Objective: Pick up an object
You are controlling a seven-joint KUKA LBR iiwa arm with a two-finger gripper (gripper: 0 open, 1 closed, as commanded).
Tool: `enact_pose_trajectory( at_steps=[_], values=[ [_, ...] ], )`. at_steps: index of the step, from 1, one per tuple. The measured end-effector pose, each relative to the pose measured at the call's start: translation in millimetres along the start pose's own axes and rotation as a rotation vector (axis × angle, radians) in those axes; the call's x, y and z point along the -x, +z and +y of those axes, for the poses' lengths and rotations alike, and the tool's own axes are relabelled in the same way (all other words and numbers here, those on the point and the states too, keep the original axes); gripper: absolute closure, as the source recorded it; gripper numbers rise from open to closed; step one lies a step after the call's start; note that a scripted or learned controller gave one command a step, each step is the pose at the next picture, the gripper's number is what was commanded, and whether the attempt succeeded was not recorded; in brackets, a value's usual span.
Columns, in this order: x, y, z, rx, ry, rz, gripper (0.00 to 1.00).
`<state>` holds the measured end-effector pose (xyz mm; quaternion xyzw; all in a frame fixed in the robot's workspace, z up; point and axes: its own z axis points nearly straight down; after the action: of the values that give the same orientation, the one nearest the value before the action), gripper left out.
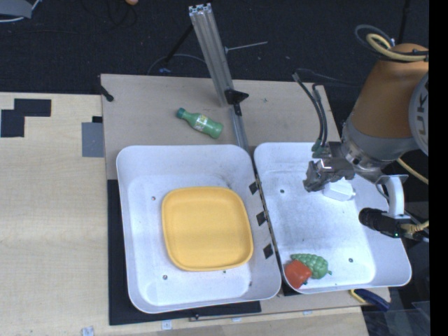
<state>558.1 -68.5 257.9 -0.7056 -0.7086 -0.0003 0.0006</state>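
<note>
A yellow square plate (207, 227) lies flat in the left bin (140, 187). A red and green toy strawberry (305, 269) rests at the front edge of the right bin (287, 208), near its left corner. My gripper (318, 178) hangs over the back half of the right bin, well behind the strawberry. A small white block (339, 190) lies on the bin floor just to the gripper's right. Whether anything sits between the fingers is hidden by the hand.
A green bottle (200, 122) lies on its side on the bench behind the left bin. A slanted metal bar (217, 51) rises from the bench between the bins' back corners. Black clips (260, 218) join the two bins along their shared wall.
</note>
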Motion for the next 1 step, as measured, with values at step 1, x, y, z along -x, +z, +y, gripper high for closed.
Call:
enact_pose_trajectory(
  at_steps=[1],
  values=[
    [-51.7,18.3,10.8,-0.002,0.001,0.0,1.0]
  ],
)
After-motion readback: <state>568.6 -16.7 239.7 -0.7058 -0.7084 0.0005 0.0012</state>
